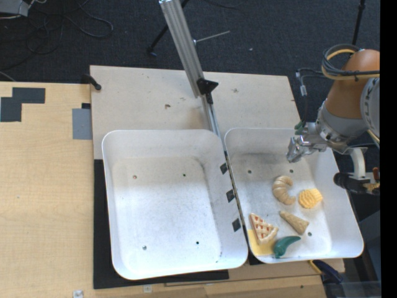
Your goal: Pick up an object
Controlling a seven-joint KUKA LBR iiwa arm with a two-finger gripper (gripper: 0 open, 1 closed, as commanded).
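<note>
Several toy foods lie in the right bin [248, 144]: a tan croissant [285, 189], a yellow round piece [310, 198], a tan cone [294, 221], a red-and-yellow waffle wedge [263, 228] and a green piece [285, 245]. My gripper [296, 150] hangs over the bin's far right part, above and behind the croissant. Nothing shows between its fingers.
The left bin [118, 148] sits beside the right one, with a divider with black clips [230, 194] between them. A slanted aluminium post [186, 48] rises behind the bins. The arm's orange band [360, 64] is at the right edge.
</note>
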